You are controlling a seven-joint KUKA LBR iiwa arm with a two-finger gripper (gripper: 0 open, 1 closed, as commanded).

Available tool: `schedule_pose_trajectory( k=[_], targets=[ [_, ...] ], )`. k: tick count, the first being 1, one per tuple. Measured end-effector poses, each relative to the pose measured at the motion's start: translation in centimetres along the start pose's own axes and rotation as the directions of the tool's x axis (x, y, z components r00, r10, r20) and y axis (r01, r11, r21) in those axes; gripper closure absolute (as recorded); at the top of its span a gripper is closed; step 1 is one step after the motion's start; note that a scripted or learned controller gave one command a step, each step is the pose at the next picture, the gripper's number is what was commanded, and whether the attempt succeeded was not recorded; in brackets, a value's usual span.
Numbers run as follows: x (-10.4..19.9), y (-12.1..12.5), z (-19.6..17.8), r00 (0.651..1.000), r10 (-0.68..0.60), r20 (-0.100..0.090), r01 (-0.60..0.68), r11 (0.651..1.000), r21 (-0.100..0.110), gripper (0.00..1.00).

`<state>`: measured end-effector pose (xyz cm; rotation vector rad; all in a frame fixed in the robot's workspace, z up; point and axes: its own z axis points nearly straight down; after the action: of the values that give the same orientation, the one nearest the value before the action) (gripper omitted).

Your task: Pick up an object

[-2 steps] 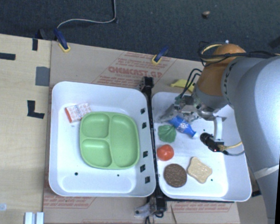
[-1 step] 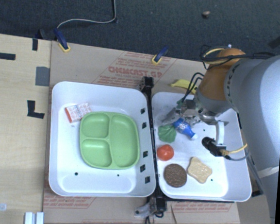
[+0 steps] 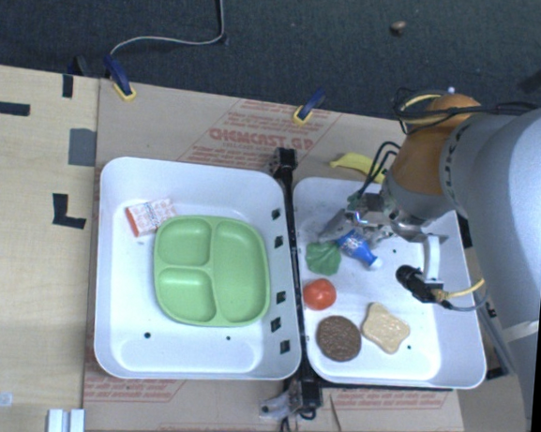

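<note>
Some bare floor [image 3: 448, 343], perhaps, beside pincer [image 3: 356, 229]

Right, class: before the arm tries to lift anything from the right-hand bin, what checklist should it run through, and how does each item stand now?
1. Gripper over the right bin: ok.
2. Target near the fingers: ok; blue-and-white object lies just beneath.
3. Object actually between the fingers: cannot tell.
4. Neighbours crowd the target: not ok; green item sits right beside it.
5. Tomato, brown patty, bread piece out of the way: ok.
6. Left bin's green divided plate away from the arm: ok.
</note>
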<state>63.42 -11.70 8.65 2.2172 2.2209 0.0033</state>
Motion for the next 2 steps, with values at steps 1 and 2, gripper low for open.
schedule_pose_trajectory(
  k=[1,2],
  targets=[
    [-0.4,-0.8,0.0,1.000,0.000,0.001,0.000,1.000,-0.001,0.00],
    [-0.3,-0.8,-1.1,1.000,0.000,0.000,0.000,1.000,-0.002,1.00]
  ],
)
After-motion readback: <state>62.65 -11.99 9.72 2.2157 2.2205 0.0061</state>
